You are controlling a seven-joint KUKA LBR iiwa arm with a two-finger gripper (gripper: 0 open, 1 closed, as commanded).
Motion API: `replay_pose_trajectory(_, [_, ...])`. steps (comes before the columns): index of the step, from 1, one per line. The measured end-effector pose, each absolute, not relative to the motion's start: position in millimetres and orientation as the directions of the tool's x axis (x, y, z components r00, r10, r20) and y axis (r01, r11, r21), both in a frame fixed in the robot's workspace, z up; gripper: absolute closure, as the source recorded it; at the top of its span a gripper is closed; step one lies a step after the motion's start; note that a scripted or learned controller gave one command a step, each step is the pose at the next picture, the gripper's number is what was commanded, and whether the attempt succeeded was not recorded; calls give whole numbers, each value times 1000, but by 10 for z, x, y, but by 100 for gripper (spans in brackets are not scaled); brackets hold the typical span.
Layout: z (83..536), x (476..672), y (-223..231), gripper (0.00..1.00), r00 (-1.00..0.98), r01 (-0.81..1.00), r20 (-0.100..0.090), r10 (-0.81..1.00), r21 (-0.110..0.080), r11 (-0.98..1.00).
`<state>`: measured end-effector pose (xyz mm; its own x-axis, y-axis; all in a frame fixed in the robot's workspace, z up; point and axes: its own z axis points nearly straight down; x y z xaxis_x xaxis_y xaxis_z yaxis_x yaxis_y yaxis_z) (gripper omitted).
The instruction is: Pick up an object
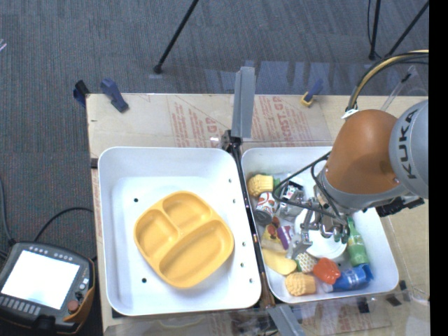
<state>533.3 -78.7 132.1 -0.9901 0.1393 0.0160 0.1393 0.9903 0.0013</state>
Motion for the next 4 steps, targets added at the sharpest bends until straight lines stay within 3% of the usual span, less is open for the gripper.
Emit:
replay_pose_trajectory(1, [939, 4927, -1031, 0, -980, 196, -17, 196, 5, 981])
replay_pose_trajectory(2, [1690, 4771, -2055, 0, -984, 177, -8, 177, -2, 984])
replay_pose_trajectory(3, [906, 5159, -1503, 0, -993, 122, -7, 122, 2, 993])
replay_pose_trajectory(4, [871, 5175, -951, 0, -998, -56, -1, -56, 2, 998])
